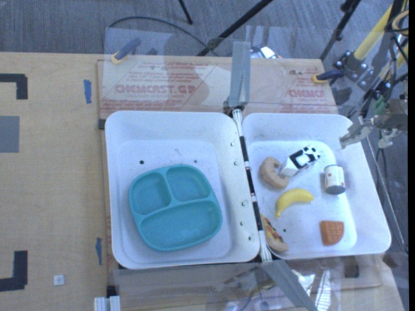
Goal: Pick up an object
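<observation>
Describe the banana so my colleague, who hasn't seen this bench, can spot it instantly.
Look in the right-hand shallow white bin, near its middle. The small curved yellow plastic banana lies there, below the tan doughnut-shaped toy and left of the orange waffle-textured square. It is the only plain yellow thing in that bin.

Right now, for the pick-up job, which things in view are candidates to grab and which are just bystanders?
Candidates, all in the right bin:
banana
croissant-like pastry
black-and-white toy
small can
orange waffle piece
pizza-like piece

Bystanders:
teal divided plate in the left bin
blue tape marks on the bench
gripper, at the right bin's far right corner, does the picking
</observation>
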`<state>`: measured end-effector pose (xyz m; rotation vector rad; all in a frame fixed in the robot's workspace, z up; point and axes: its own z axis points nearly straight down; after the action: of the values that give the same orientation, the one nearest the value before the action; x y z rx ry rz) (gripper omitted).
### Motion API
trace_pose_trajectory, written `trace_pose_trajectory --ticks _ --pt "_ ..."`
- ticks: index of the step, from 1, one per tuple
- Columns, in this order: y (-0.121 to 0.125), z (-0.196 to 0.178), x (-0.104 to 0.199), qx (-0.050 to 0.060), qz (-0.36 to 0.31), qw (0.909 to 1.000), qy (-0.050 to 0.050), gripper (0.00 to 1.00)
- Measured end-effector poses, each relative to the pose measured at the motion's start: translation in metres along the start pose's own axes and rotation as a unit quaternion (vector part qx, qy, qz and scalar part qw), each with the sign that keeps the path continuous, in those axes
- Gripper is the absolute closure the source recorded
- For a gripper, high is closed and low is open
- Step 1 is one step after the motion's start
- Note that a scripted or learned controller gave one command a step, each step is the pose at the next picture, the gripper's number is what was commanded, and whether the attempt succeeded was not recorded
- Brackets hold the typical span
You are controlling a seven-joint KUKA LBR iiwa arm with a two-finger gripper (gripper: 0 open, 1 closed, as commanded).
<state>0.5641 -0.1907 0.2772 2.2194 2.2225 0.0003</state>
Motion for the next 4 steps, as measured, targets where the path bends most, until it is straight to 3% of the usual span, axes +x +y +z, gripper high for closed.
trace_pose_trajectory --ticks 1,2,3,4 --pt "0.012 0.166 0.013 -0.002 -0.086 0.9963 -0.001 0.0" --pt "0.074 0.188 0.057 0.0 -0.05 0.9987 -0.001 0.0" --pt "0.092 0.187 0.059 0.023 -0.075 0.9969 -0.004 0.0" --pt "0.093 0.186 0.061 0.022 -0.072 0.9972 -0.004 0.0"
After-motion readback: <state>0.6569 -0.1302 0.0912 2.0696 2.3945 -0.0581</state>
